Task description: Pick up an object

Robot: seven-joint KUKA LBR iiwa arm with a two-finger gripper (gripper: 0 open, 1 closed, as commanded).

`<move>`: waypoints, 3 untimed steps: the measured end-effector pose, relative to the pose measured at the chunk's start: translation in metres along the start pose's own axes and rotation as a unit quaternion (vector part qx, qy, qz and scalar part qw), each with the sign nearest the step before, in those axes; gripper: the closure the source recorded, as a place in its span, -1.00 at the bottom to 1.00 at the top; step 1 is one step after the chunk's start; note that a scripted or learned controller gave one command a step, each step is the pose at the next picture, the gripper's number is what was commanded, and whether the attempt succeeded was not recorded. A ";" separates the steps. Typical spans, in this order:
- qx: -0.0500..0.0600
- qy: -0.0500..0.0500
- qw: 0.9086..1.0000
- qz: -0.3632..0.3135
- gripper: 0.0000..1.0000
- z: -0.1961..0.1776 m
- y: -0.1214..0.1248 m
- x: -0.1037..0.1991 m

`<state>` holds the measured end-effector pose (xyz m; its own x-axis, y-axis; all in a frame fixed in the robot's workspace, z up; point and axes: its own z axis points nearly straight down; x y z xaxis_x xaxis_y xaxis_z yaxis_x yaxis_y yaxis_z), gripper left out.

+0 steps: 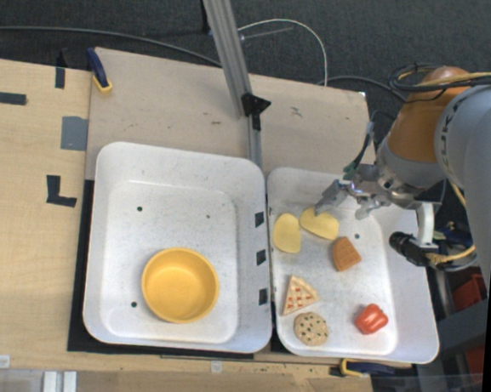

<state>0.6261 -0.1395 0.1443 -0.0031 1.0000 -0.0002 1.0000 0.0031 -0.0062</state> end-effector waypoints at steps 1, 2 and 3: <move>0.001 0.000 1.000 0.001 -1.00 0.055 -0.002 0.001; -0.002 0.000 1.000 0.000 1.00 0.041 0.000 0.002; -0.006 -0.001 1.000 0.001 1.00 -0.019 0.000 -0.006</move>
